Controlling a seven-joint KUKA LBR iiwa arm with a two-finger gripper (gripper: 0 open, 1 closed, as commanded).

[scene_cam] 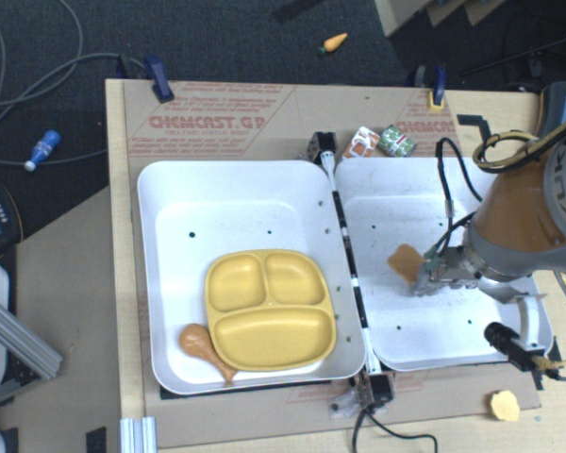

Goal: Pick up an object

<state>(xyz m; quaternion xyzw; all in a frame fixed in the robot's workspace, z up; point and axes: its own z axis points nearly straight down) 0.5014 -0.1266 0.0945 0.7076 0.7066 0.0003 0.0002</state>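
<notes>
In the right bin (396, 338), a small orange-brown piece (404, 260) lies left of centre. My gripper (424, 278) is low over the bin floor, just right of that piece and touching or nearly touching its edge. The piece is not lifted. In the left bin (170, 206) sits a yellow divided plate (269, 308). A tan drumstick-shaped toy (204, 345) lies against the plate's lower left corner.
Small items, one red-and-white (362, 142) and one green (396, 142), lie on the bench behind the bins. A yellow lump (503, 405) sits on the bench at the front right. Blue clamps (158, 78) hold the board's far edge.
</notes>
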